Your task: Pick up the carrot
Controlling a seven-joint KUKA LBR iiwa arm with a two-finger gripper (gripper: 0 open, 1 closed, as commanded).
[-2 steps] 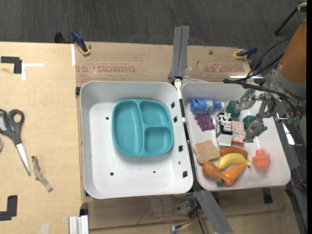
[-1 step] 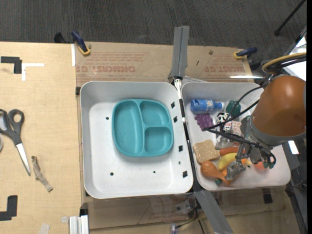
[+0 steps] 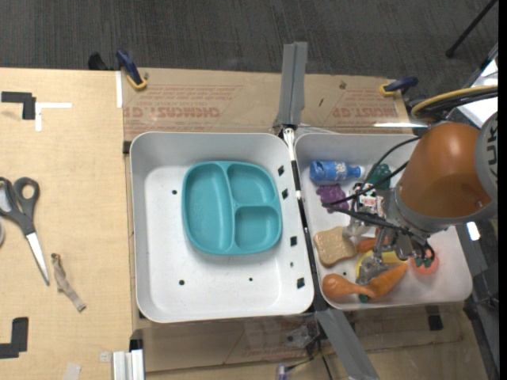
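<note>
tapered orange carrot (image 3: 388, 279) – smooth white right bin (image 3: 455, 291)

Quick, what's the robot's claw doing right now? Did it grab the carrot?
Gripper: down in the right bin over the carrot; whether it has grabbed it cannot be told.

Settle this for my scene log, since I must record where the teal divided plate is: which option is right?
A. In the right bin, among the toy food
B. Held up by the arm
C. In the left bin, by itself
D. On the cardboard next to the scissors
C: the teal divided plate lies flat in the left bin, while the toy food, carrot included, crowds the right bin.
</note>
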